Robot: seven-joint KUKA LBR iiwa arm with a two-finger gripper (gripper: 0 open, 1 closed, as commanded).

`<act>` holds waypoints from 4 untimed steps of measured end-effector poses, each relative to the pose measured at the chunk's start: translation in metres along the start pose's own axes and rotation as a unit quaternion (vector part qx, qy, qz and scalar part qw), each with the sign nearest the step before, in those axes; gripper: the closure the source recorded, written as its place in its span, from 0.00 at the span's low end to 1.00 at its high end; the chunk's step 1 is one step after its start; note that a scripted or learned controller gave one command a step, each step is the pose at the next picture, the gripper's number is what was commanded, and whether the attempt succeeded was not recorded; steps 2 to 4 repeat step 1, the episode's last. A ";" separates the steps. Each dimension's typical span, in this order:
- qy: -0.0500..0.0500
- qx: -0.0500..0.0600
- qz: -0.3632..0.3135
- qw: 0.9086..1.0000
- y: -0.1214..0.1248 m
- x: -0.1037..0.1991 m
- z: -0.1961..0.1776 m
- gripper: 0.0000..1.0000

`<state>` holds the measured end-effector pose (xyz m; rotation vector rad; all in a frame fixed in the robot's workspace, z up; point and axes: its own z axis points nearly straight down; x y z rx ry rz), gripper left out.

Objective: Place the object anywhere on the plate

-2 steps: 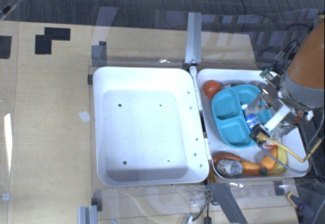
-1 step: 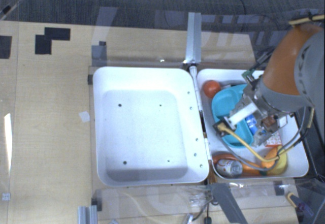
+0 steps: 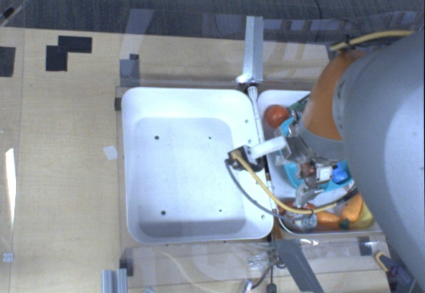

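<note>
Pincer [image 3: 309, 182] low over right bin [image 3: 287, 100], grip state impossible to tell. Risk: crowded toys, red ball [image 3: 275, 114] near, wrong pick; cables [image 3: 255, 185] could snag.

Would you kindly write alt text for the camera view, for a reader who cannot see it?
A grey arm with an orange band reaches from the right over the right bin, which holds a red object and orange items. The left bin lies beside it.
</note>
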<state>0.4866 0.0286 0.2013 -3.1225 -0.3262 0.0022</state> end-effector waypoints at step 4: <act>0.000 0.000 0.003 1.000 -0.095 0.020 0.095 0.00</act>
